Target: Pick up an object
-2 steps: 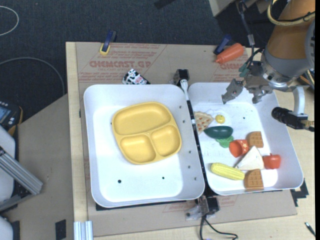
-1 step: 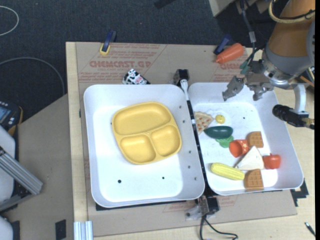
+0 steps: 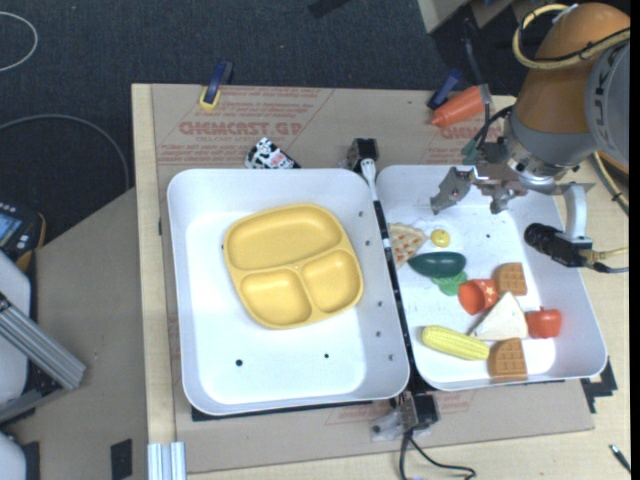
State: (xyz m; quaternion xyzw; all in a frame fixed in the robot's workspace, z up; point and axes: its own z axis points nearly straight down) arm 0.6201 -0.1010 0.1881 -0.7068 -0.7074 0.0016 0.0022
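Several plastic toy foods, among them a dark green cucumber-shaped piece (image 3: 437, 264), are lying in the right white bin (image 3: 570, 298) while the approach step is being carried out: the jaws (image 3: 476, 190), spread and gripping nothing, are being hung above the bin's far end, and lowering onto one piece is being called for next.

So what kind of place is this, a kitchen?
Probably a robot lab, not a kitchen: the gripper hangs over a white bin of toy food, like plastic corn, on a plywood bench with cables.
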